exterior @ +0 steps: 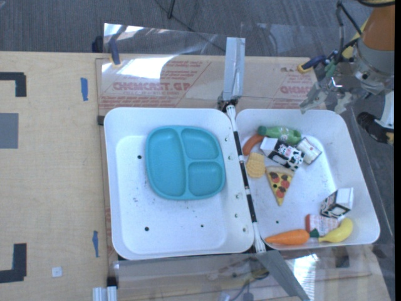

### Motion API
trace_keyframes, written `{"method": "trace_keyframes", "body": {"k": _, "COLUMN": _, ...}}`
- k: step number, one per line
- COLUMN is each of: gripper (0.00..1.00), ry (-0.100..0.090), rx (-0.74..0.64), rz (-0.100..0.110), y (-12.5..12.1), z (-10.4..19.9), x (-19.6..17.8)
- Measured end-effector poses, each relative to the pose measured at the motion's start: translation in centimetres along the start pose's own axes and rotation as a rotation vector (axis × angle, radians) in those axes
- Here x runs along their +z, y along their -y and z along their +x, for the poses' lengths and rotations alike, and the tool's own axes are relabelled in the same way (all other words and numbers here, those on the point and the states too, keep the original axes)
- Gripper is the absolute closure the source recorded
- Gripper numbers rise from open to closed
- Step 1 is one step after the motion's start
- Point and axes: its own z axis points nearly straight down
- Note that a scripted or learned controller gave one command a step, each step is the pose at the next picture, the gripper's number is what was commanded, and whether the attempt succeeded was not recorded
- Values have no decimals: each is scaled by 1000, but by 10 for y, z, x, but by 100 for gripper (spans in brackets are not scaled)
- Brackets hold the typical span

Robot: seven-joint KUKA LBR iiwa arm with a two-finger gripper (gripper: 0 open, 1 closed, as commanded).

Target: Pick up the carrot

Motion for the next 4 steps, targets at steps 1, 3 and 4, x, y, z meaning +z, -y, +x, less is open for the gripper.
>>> {"method": "trace_keyframes", "body": {"k": 1, "gripper": 0, "ry": 0, "rx": -264, "rz": 1, "y": 66, "z": -1, "x": 61}}
{"method": "trace_keyframes", "body": {"k": 3, "gripper": 0, "ry": 3, "rx": 79, "rz": -11, "y": 103, "z": 46, "x": 175}}
{"method": "trace_keyframes", "body": {"k": 4, "gripper": 0, "ry": -1, "rx": -155, "rz": 2, "y": 154, "z": 29, "x": 156}}
